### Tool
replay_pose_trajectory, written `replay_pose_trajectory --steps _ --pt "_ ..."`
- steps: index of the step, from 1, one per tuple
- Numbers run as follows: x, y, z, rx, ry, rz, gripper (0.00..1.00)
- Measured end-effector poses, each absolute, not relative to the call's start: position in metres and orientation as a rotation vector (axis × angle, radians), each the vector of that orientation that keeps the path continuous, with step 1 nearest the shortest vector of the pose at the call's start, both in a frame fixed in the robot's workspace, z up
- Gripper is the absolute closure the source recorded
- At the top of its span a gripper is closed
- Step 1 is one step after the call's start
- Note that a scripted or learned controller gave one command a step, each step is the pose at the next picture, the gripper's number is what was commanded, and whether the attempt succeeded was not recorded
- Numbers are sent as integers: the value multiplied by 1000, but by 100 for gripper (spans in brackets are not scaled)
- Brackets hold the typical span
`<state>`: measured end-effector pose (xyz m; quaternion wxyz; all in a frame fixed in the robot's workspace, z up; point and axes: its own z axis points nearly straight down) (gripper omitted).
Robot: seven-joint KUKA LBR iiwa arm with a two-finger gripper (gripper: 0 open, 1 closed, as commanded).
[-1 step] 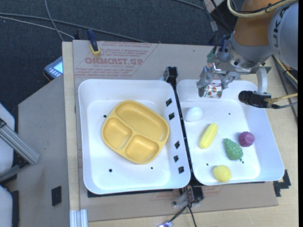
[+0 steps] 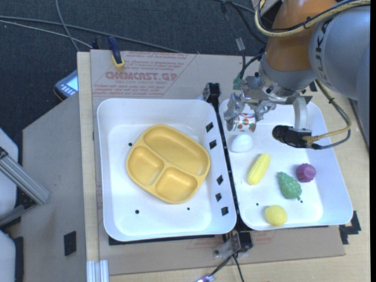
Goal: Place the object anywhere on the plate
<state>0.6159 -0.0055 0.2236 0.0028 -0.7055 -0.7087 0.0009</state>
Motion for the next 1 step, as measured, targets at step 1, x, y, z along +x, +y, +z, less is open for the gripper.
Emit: replay_pose_trajectory --steps 1 --pt "594 52 232 -2211 -2225 1 100"
